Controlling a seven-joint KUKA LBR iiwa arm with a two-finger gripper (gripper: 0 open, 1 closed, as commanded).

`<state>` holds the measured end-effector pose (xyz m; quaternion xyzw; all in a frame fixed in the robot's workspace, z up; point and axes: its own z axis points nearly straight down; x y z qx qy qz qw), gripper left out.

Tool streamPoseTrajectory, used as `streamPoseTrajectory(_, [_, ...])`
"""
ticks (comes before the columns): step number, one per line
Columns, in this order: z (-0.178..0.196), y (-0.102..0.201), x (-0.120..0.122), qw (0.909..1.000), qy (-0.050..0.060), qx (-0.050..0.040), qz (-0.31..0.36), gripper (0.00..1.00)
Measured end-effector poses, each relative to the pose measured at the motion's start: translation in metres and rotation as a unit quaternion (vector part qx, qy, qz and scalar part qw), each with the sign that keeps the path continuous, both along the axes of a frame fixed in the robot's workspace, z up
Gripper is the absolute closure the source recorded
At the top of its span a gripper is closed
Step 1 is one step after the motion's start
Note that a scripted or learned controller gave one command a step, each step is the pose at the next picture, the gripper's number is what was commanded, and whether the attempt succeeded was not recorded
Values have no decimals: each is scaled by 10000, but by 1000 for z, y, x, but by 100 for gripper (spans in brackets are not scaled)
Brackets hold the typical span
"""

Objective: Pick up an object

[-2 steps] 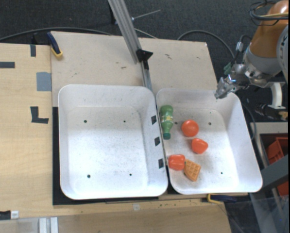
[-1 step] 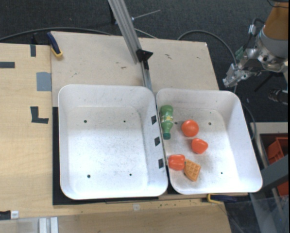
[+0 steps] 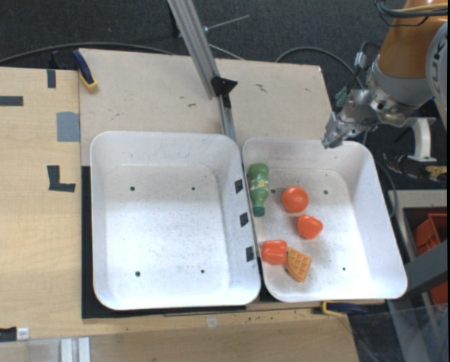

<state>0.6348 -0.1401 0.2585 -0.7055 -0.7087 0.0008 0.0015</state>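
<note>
Hovering pincer (image 3: 332, 139) — over right bin (image 3: 375, 202) far rim, bottle (image 3: 258, 188) near divider

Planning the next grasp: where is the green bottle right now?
In the camera view, the green bottle lies in the right bin, against its left wall near the divider, left of the upper red tomato and far from the gripper.

The gripper (image 3: 335, 136) hangs over the right bin's (image 3: 375, 202) far rim, apart from the bottle (image 3: 258, 188) and tomato (image 3: 295, 199).
</note>
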Motion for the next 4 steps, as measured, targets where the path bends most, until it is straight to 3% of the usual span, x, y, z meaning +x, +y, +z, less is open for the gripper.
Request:
streamPoseTrajectory(3, [-2,168,-46,10000,0,1,12,100])
streamPoseTrajectory(4, [-26,211,-53,10000,8,-4,4,100])
